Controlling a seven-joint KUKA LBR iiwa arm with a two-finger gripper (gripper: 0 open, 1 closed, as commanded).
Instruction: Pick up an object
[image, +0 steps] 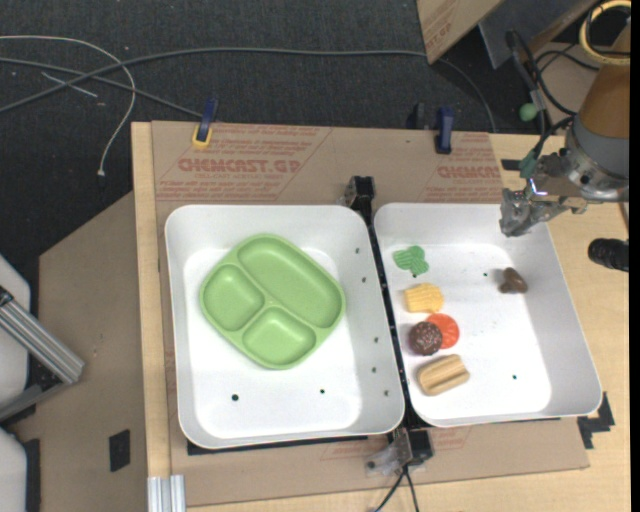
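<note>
The gripper (517, 222) hangs over the right bin's (560, 400) far right corner, and whether it is released or clenched cannot be told from here. Just below it in the camera view sits a small brown lump (513, 282) (nearest candidate), with the toy foods clustered well off toward the bin's left side.

Green tray (272, 299) in left bin (190, 400), food pieces (432, 335) in right.

A robotics lab is suggested by a cardboard-covered desk (300, 150), clamps (206, 121), loose cables (90, 80) and a mounted arm (600, 120).
</note>
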